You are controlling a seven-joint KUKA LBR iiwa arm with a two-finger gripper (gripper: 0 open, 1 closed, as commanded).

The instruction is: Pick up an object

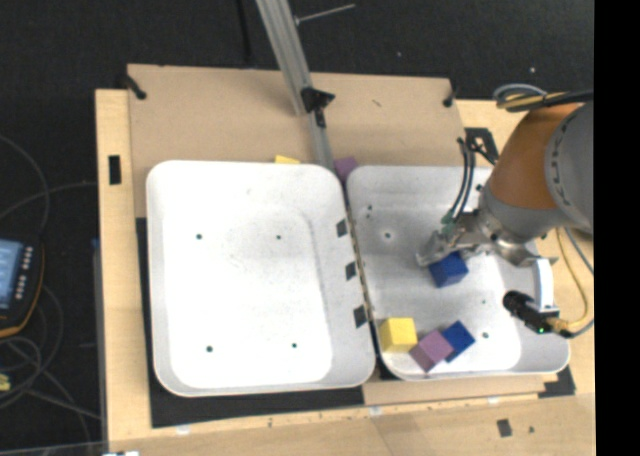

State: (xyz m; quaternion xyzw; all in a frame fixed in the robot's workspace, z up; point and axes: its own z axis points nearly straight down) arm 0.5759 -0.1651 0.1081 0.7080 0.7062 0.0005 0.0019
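Hovering over the smooth white right bin point(400, 199), the gripper point(447, 252) touches a blue cube point(449, 270); its grasp cannot be told.

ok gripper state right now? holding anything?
Gripper: low in the right bin, right at a blue block. Open or closed cannot be told from this view, and no confirmed hold.

Two white bins point(250, 274) point(400, 204); two blue blocks point(449, 270) point(459, 337); one yellow block point(398, 333); one purple block point(432, 349).
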